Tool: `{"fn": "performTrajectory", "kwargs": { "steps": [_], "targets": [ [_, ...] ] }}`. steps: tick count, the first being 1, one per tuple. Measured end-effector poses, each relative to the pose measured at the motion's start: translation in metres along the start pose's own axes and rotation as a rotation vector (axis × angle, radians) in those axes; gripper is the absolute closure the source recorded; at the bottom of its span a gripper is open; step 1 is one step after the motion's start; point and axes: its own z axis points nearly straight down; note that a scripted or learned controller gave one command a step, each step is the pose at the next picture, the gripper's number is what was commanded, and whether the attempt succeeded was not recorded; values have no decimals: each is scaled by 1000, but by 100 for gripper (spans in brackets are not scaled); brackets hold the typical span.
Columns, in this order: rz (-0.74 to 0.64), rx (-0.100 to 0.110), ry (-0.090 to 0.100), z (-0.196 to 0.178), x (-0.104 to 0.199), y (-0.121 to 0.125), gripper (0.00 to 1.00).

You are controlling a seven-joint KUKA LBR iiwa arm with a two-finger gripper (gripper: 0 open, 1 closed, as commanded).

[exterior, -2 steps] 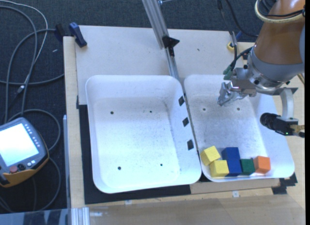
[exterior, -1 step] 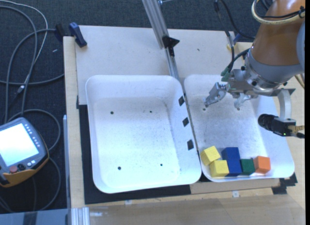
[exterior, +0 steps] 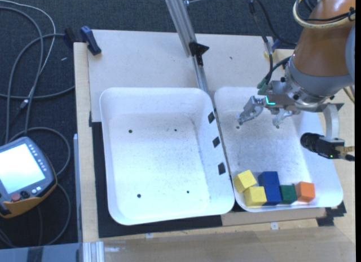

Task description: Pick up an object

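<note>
Hanging over the upper part of the right bin, the claw has its two fingers spread apart with nothing between them. The blocks sit well apart from it, crowded along the bin's near wall: two yellow blocks, a blue block, a green block and an orange block, most of them touching a neighbour. That packing is the main hazard, in my judgement: a finger may land on top of an adjacent block or wedge against the wall, so the claw could close on nothing or merely scatter the cluster. The left bin on the counter offers no target.
</note>
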Motion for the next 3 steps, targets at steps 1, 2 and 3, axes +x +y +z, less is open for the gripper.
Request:
{"fn": "performTrajectory", "kwargs": {
  "steps": [1, 2, 3],
  "targets": [
    [4, 9, 1, 170, -66, 35, 0],
    [-2, -1, 1, 188, -48, 57, 0],
    [-1, -4, 1, 175, -49, 57, 100]
  ]
}}
